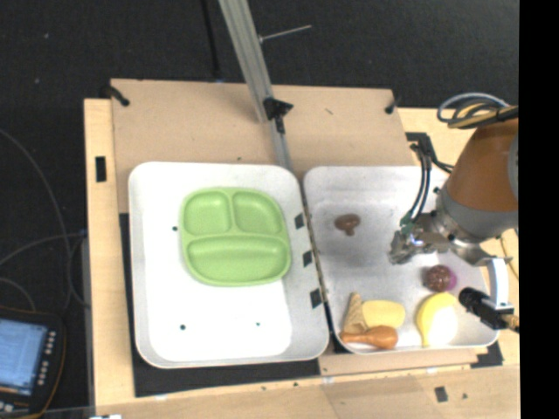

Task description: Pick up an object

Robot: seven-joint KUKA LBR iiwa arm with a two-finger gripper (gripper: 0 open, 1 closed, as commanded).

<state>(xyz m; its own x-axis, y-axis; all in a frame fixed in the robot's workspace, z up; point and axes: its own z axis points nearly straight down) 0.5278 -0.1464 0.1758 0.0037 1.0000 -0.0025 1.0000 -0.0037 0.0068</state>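
while the grey arm with its orange band (489, 168) leans in over the right-hand shallow white bin (371, 186), the gripper (409, 244) hangs low above that bin's bare middle, and the view is too small and blurred there to tell how it is set, so i cannot tell whether it is open or closed. nothing can be seen in its grasp, so by my reading the pick is not yet done.

taking the gripper as the landmark: a small brown mushroom-shaped toy (348, 224) lies to its left and a little further up the bin, apart from it. a small dark red, berry-like ball (439, 278) lies just below and to its right, the nearest thing to it. further down, along the near wall of the bin, sit a yellow and white lemon-shaped piece (438, 318), a pale yellow soft lump (383, 313), a tan wedge-shaped piece (354, 309) and an orange carrot-like stick (371, 337), the last three crowded together and touching.

well to the gripper's left, in the other shallow white bin (157, 321), rests a light green plastic divided plate (236, 237). both bins stand on the wooden surface (201, 116).

as i judge it, the whole task is left: settle over one item, close on it and lift. the red ball looks the likeliest candidate, though being round it may roll away.
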